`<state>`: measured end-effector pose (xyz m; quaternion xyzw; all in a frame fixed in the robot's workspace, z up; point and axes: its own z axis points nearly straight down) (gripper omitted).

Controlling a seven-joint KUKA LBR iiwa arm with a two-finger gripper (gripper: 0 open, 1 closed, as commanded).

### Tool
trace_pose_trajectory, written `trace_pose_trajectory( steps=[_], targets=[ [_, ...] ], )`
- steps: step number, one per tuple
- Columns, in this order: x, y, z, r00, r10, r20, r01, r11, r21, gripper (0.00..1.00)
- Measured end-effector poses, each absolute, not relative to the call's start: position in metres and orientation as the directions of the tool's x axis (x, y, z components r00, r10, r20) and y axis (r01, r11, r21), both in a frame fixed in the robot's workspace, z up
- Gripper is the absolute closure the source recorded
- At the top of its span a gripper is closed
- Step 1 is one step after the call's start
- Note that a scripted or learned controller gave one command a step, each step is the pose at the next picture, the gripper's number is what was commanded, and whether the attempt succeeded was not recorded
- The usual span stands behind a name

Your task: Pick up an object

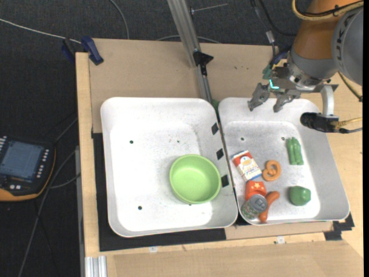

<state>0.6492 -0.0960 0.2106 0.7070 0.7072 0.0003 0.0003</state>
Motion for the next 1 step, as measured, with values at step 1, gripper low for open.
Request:
trace_pose_trajectory(
  steps=[1],
  targets=[
    [0.6492,-0.0960,0.2106,0.000,1.000,0.000,1.000,0.000,0.001,0.00]
  ],
)
